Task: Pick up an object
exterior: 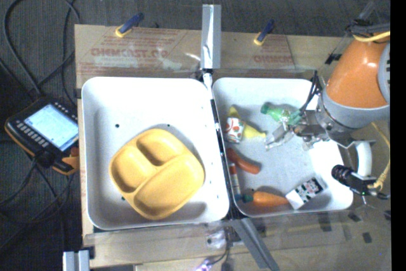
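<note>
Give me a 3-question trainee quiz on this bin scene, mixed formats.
1. True or false: the yellow divided plate lies in the left bin.
2. Which sits nearest the hand? A) green bottle B) carrot C) black-and-white box
3. Fill in: the carrot lies along the right bin's ____ wall in this view.

Key: 1 true; 2 A; 3 bottom
</note>
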Available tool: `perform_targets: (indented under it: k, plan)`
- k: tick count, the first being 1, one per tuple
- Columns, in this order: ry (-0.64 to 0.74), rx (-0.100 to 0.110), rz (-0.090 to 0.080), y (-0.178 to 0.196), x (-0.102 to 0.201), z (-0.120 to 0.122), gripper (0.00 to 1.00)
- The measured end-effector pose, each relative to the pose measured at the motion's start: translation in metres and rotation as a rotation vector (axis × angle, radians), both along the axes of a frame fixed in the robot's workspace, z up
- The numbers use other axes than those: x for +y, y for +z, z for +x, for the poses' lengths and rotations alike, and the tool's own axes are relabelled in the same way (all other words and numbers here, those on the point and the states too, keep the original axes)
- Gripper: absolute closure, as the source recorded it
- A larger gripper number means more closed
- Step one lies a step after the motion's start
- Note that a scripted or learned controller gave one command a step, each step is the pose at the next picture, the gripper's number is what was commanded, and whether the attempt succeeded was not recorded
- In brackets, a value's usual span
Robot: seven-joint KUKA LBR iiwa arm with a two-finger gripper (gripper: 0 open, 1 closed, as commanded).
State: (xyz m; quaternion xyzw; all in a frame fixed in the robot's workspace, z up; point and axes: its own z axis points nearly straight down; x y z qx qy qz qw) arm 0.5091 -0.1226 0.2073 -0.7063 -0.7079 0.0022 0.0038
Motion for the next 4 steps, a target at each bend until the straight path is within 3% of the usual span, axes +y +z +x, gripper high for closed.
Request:
perform_targets:
  k: [1, 2, 3, 4]
  plan:
    - [-0.225, -0.015, -0.002, -0.119, -0.027, 0.072, 0.00]
    - [-0.180, -0.017, -0.001, -0.120, -0.061, 0.100, 0.00]
    - [-0.528, 0.014, -0.016, -0.120, -0.030, 0.156, 0.00]
    - [-0.529, 0.014, -0.015, -0.115, -0.026, 0.157, 1.00]
